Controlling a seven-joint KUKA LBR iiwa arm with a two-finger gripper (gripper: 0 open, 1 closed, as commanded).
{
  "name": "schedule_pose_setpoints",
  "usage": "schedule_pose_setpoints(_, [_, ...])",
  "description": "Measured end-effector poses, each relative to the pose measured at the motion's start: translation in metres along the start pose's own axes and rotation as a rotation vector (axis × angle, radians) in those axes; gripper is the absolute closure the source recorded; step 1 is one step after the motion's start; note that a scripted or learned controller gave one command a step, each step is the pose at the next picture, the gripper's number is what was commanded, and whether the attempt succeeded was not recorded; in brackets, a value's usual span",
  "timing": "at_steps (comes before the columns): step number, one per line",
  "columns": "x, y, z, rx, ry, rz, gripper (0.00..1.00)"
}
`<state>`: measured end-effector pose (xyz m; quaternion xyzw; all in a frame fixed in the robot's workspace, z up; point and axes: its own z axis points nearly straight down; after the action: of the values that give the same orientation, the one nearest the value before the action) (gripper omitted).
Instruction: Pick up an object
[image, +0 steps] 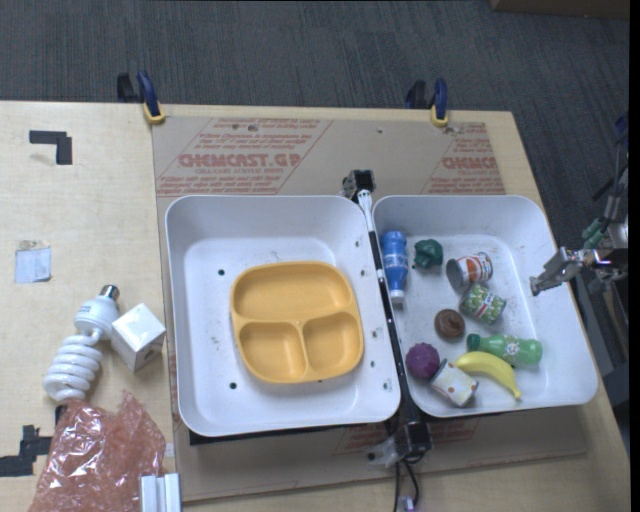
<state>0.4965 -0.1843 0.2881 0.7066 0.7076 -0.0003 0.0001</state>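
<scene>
Nothing is picked yet — the small metal two-finger gripper (540, 286) hangs at the right-hand shallow white bin's (560, 385) edge, jaw state indiscernible, objects untouched

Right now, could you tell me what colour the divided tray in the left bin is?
Yellow-orange; the divided tray shows best in the camera view.

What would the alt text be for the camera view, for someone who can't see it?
Overhead view of two white bins on a bench: the right bin holds small toy foods, among them a banana, a blue bottle and a green bottle. The left bin holds a yellow divided tray. The gripper hovers at the right bin's right rim.
</scene>
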Motion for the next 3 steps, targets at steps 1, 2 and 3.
schedule_pose_setpoints(1, [-0.005, -0.019, 0.138, 0.000, 0.001, 0.002, 0.00])
schedule_pose_setpoints(2, [0.020, -0.015, 0.183, -0.014, -0.007, 0.003, 0.00])
schedule_pose_setpoints(3, [0.073, -0.012, 0.188, -0.028, -0.015, 0.007, 0.00])
